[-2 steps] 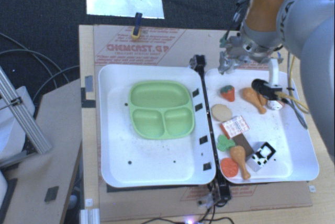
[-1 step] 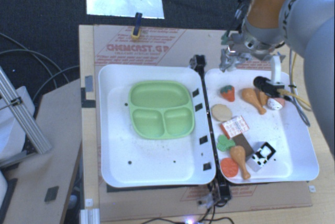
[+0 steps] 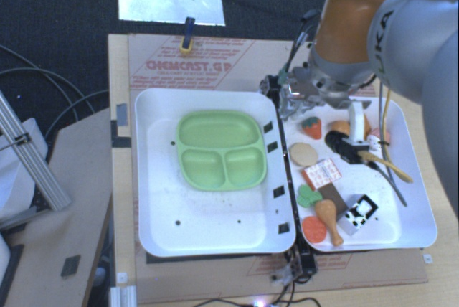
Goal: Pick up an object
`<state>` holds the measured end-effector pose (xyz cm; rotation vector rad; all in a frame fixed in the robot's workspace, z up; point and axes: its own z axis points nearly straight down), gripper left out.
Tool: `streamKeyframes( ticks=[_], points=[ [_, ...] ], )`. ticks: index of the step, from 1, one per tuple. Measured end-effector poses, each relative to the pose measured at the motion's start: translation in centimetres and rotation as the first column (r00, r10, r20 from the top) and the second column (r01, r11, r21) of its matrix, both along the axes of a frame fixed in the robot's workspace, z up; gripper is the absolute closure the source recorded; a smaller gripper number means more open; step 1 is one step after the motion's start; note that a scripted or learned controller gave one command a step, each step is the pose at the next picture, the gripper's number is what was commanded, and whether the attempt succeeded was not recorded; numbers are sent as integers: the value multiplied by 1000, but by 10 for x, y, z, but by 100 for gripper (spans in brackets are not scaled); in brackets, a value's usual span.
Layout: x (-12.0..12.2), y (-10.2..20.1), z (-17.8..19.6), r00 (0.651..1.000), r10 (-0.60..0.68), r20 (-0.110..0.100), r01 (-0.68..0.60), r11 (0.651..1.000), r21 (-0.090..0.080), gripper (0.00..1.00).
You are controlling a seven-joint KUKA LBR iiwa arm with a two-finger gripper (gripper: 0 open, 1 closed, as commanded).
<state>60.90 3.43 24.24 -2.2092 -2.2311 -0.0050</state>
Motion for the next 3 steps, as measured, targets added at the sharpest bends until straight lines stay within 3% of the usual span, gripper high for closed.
streamKeyframes(
  ticks=[1, 2, 3],
  points=[
    [-48, 74, -46, 1000, 0, -6, 0, 1000, -1, 100],
    [-72, 131, 53, 1000, 1, 9, -1, 1000, 2, 100],
    [-124, 70, 47, 1000, -13, -2, 13, 1000, -4, 100]
  ],
)
